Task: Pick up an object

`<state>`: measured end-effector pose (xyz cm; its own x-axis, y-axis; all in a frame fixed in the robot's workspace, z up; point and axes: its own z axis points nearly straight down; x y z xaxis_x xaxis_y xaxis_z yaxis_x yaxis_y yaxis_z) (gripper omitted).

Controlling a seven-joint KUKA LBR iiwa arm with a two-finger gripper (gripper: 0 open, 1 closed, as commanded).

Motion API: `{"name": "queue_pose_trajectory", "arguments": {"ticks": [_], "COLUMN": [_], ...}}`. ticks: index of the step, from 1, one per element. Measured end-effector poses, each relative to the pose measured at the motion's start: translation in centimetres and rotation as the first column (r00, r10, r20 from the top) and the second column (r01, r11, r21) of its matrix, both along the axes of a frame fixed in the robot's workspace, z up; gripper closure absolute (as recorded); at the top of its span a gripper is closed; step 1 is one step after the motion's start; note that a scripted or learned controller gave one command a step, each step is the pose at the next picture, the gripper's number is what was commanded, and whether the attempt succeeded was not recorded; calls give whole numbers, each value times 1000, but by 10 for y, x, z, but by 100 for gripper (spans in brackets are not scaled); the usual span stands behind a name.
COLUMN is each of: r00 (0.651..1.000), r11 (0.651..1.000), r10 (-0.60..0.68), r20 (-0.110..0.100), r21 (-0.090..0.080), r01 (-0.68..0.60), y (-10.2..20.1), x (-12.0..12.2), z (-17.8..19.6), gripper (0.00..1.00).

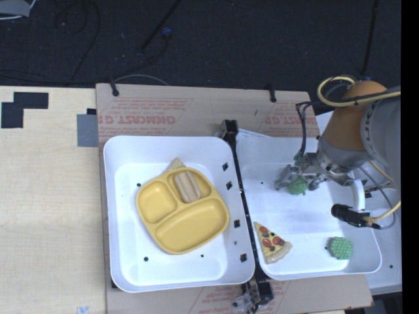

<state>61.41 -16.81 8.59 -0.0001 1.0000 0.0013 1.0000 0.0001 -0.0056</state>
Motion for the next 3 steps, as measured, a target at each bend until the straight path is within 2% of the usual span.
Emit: {"name": "queue_pose_trajectory", "arguments": {"ticks": [1, 3], "r00": [1000, 1000], "r11": [1000, 1000], "r10": [-1, 2], "r20": [1, 7], "r21": [0, -2], "r01": [1, -2], "y": [-1, 3], "x": [0, 2], "z": [12, 99], "gripper": [100, 100]}}
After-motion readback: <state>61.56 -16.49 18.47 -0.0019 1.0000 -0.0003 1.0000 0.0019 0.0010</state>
